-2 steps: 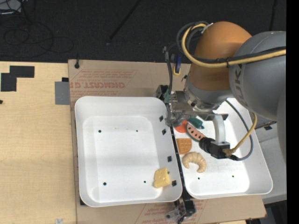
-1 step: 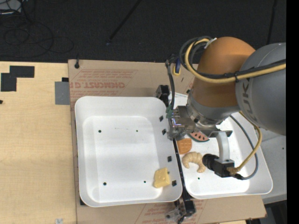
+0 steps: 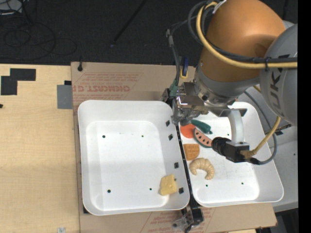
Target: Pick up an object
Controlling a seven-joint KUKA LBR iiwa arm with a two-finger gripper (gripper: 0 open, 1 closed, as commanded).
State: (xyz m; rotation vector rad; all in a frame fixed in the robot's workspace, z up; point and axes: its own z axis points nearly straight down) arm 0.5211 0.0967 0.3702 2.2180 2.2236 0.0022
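The arm's big orange wrist band and grey body hang over the back of the right bin (image 3: 262, 191). My gripper (image 3: 183, 114) reaches down at that bin's back left corner, just above an orange-red piece (image 3: 187, 130). A green piece (image 3: 201, 126) and a watermelon slice (image 3: 202, 139) lie beside it. In front of these sit a waffle (image 3: 191, 151) and a croissant (image 3: 202, 167). A yellow cheese wedge (image 3: 168, 185) rests in the left bin (image 3: 121, 154) near its front right corner.
A black cable connector (image 3: 232, 150) hangs over the right bin beside the croissant. The divider between the bins carries small black clips (image 3: 170, 137). Both bins rest on a cardboard sheet (image 3: 116, 84) on the wooden bench.
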